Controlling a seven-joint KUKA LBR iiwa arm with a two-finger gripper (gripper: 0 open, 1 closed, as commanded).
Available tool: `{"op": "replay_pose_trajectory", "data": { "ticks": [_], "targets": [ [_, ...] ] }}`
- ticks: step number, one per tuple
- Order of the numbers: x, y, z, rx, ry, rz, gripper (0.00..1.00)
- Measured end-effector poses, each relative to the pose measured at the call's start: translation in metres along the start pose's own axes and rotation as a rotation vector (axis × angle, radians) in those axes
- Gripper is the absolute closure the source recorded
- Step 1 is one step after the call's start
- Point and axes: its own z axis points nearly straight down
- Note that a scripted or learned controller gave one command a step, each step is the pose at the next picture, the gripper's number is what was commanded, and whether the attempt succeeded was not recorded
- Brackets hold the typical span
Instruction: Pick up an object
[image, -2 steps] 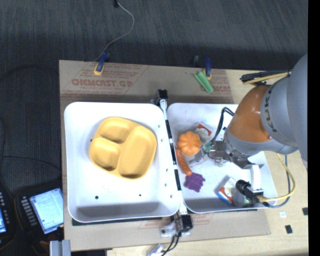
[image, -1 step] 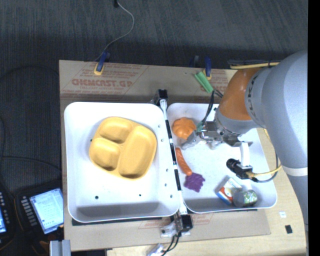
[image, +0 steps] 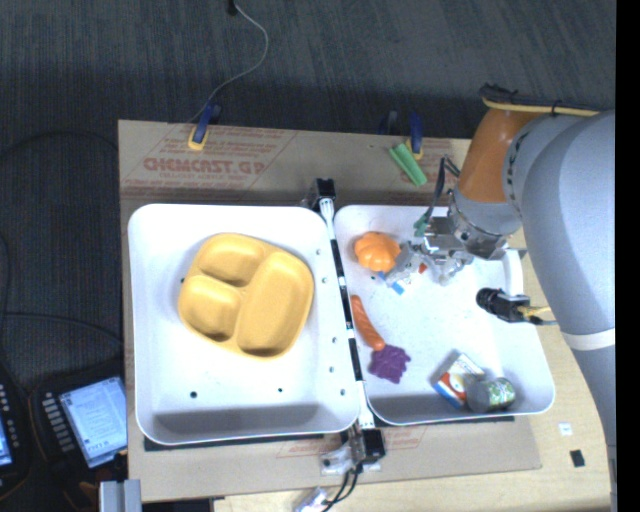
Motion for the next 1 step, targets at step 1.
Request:
{"op": "replay_pose_trajectory", "data": {
  "ticks": [1],
  "targets": [
    [0.0059,0.0148,-0.0224,-0.072,-0.004,0.004,1.00]
  ]
}}
